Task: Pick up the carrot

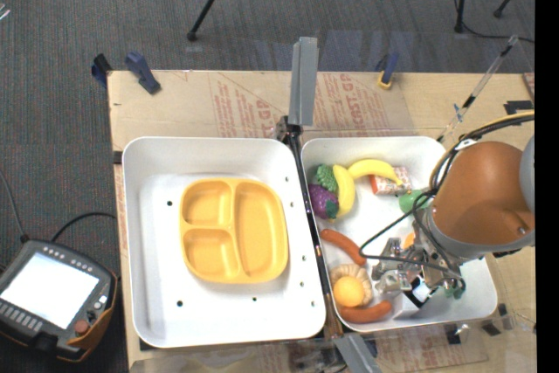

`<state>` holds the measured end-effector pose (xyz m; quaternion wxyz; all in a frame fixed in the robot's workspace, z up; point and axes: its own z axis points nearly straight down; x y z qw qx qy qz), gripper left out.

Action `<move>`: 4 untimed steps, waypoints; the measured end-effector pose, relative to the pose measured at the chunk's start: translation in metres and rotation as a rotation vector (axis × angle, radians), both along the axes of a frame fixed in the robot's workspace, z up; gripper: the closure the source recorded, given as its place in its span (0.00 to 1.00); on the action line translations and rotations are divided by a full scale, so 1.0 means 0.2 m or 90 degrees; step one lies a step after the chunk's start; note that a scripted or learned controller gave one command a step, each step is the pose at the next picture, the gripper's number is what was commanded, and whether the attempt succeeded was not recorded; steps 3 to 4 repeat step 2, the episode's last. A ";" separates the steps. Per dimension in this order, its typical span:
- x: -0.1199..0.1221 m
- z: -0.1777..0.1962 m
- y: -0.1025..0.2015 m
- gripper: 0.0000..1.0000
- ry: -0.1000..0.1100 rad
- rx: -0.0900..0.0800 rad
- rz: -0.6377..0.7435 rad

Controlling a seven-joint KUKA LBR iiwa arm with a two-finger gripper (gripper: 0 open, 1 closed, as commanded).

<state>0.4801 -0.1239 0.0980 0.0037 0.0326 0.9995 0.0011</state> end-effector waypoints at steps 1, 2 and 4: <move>-0.01 0.77 -0.30 1.00 -0.003 -0.005 0.130; 0.18 0.06 0.11 1.00 0.012 0.004 0.205; 0.18 0.06 0.11 1.00 0.012 0.004 0.205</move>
